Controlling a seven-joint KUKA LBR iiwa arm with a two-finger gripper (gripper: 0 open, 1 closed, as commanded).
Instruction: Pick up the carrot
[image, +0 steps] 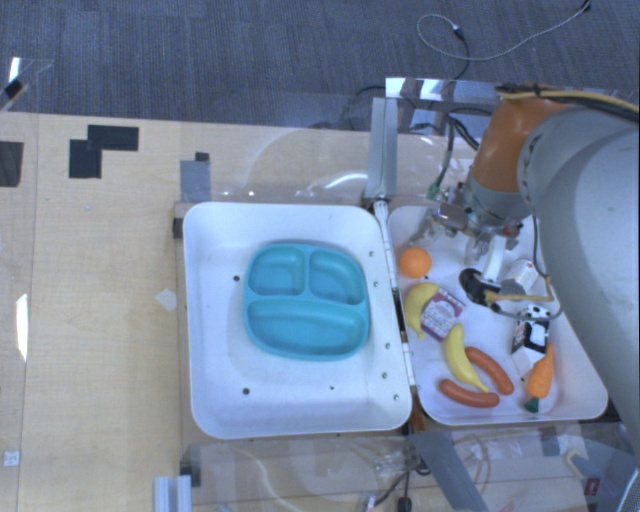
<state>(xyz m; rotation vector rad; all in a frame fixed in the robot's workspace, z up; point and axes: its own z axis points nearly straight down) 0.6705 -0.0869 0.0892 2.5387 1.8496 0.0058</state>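
Gripper (489, 244) hangs over the back of the right bin (590, 403); its grip state cannot be made out.
The carrot (540, 376) lies apart from it at the bin's near right edge, green tip toward the front, just beside two sausages (480, 381). Bananas (457, 354), a small packet (440, 314) and an orange (414, 263) lie further left. The left bin (203, 330) holds a blue divided plate (306, 300).

Bright, even light casts faint soft shadows; the close arm (590, 190) looks blurred.
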